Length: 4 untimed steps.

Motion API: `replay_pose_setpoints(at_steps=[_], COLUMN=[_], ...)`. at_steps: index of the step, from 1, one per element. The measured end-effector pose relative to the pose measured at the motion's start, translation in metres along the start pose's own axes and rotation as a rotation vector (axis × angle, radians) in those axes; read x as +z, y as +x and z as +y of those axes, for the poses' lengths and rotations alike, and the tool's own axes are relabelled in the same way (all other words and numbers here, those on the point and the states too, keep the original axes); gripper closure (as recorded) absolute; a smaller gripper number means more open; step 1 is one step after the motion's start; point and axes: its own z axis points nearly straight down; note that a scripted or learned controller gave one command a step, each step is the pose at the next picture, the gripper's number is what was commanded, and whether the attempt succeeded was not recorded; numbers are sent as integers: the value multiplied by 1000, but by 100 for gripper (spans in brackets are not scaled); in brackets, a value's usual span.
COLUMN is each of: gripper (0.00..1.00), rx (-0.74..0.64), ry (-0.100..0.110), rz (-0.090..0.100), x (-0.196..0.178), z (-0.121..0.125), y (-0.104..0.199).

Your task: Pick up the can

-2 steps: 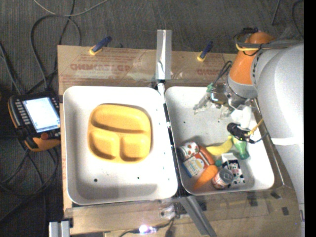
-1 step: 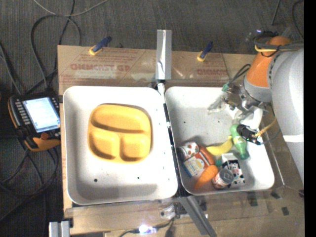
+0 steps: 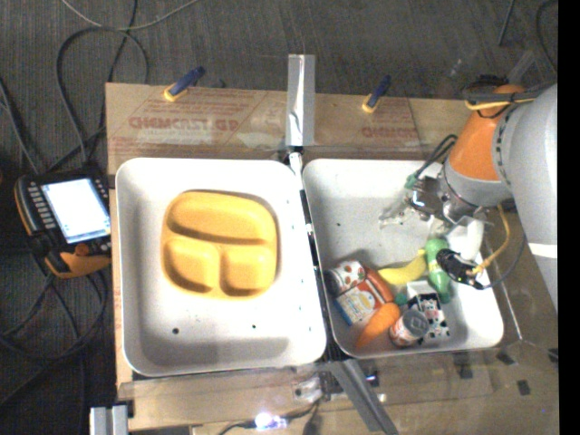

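The can (image 3: 412,325) lies on its side in the near part of the right bin (image 3: 362,188), its round top turned toward the camera, touching the carrot (image 3: 376,326) on its left and a small black-and-white patterned item (image 3: 436,319) on its right. Just beyond it sit a red-and-white carton (image 3: 355,290) with a blue end, a banana (image 3: 405,269) and a green object (image 3: 439,263), all packed close in that near corner. The far half of the right bin is bare white.

The arm (image 3: 480,157) comes in from the right, its orange band above the wrist, and the tool (image 3: 415,198) hangs over the far right part of the right bin, well apart from the can. Whether the tool is released or clenched I cannot tell; nothing is seen grasped in it.

The left bin (image 3: 136,270) holds a yellow divided tray (image 3: 220,243) in its middle. A handheld pendant (image 3: 68,211) with a lit screen lies left of the desk (image 3: 217,120), where two blue clamps (image 3: 184,82) grip the far edge.
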Motion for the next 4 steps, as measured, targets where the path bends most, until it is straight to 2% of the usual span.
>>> replay_pose_setpoints(at_steps=[1,2,3,4], gripper=[100,100,100,100], rx=[-1,266,506,728], ry=[6,16,16,17], rz=[0,-4,-6,-8], x=[-8,-121,-213,-154], z=[0,20,-57,-103], y=[0,28,-9,-54])
